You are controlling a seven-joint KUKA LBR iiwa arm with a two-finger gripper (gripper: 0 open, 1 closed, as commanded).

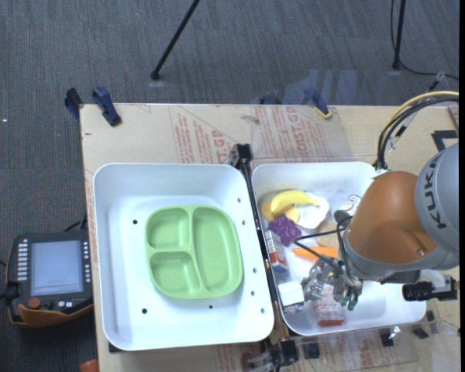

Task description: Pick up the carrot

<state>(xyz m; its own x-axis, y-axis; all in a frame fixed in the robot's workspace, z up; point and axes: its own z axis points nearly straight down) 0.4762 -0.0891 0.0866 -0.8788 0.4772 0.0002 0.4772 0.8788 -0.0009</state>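
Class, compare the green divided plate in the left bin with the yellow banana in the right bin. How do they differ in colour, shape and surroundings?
The green divided plastic plate is pale green, while the yellow curved banana is bright yellow. The plate is broad, flat and split into three compartments; the banana is small and curved. The plate lies alone in the left white bin; the banana lies among other items in the right white bin. Both rest in shallow white bins.

**Even overhead light, soft focus**

Lighting is moderate and diffuse, from above. The 2 white bins are the brightest areas and wash out slightly, without hard glare. Shadows are faint and short. The carpet reads dim and bluish. Detail is soft and grainy throughout.
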